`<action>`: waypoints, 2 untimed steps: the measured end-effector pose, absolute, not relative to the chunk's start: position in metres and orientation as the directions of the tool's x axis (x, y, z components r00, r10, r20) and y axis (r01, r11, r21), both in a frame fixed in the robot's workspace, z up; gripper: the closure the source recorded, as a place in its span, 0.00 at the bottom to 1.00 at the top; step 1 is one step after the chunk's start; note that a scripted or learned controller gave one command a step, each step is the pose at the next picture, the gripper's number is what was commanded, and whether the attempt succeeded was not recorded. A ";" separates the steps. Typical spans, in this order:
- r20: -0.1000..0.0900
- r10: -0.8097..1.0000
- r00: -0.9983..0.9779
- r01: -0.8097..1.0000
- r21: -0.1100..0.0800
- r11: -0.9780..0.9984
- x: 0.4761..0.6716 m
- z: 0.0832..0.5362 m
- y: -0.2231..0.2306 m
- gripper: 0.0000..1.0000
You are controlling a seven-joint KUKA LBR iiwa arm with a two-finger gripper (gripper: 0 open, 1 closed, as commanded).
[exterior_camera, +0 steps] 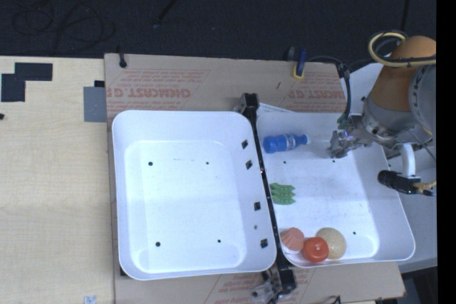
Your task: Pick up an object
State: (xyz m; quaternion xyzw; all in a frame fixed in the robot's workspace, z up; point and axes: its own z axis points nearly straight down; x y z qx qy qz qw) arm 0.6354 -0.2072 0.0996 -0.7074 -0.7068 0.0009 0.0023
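Note:
The right bin [385,224] holds a blue bottle [284,143] lying on its side near the back left. A small green toy [282,194] lies by the bin's left wall. At the front sit a pink-and-white round piece [291,238], a red ball-like object [315,248] and a tan round object [333,240], close together. My gripper [341,145] hangs over the back right part of this bin, right of the bottle, with nothing visibly between its fingers.
The left bin [185,253] lies beside the right one, sharing a black divider rail [261,181]. The grey arm with its orange band [399,82] fills the right edge. Cardboard [178,85] lies under both bins.

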 end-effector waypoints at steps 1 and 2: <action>0.000 1.000 -0.001 1.000 -0.002 0.001 0.637 0.110 -0.208 1.00; 0.000 1.000 -0.001 1.000 -0.003 0.001 0.637 0.121 -0.209 1.00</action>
